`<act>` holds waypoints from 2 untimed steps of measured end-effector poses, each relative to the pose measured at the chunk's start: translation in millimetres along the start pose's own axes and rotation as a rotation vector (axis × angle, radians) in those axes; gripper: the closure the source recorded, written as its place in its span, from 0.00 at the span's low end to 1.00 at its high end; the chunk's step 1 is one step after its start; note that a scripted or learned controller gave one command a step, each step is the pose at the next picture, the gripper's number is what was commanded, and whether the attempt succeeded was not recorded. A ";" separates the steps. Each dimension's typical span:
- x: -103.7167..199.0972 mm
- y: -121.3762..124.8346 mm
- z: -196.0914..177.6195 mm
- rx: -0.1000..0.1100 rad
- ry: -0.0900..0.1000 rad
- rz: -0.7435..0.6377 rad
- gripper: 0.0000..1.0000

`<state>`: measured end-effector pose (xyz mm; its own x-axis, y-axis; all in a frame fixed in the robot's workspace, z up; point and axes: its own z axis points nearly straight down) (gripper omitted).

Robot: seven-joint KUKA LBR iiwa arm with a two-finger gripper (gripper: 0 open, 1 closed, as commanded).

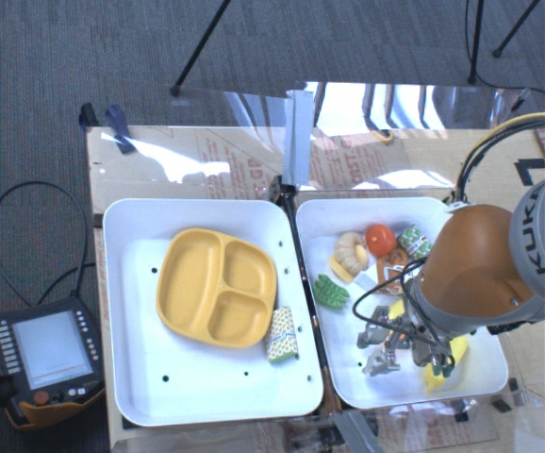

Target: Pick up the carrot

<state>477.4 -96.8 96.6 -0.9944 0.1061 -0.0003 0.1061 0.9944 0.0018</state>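
Carrot (391, 270) sits in the right bin (348, 385), upper-middle area: we see a small orange piece, mostly hidden under the arm's orange band (475, 262), so shape isn't clear. It's just below the red tomato-like item (380, 239) and beside a green-patterned packet (414, 242). Nearby: pale shell-like pastry (352, 251) and green leafy toy (330, 292) to its left. Gripper (397, 345) hangs lower in the same bin, near a yellow item (442, 366), apart from the carrot. We can't tell whether it's open or closed, w/ nothing visibly held. Left bin (131, 385) has a yellow divided plate (218, 287) w/ a patterned block (282, 333) touching its lower right edge.
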 end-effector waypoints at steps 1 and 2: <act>-2.8 -28.4 -97.6 0.001 -0.002 -0.244 1.00; -16.4 -15.3 10.2 -0.001 0.001 -0.458 1.00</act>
<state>492.1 -113.7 86.4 -0.9387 -0.3448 -0.0001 -0.3448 0.9387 0.0029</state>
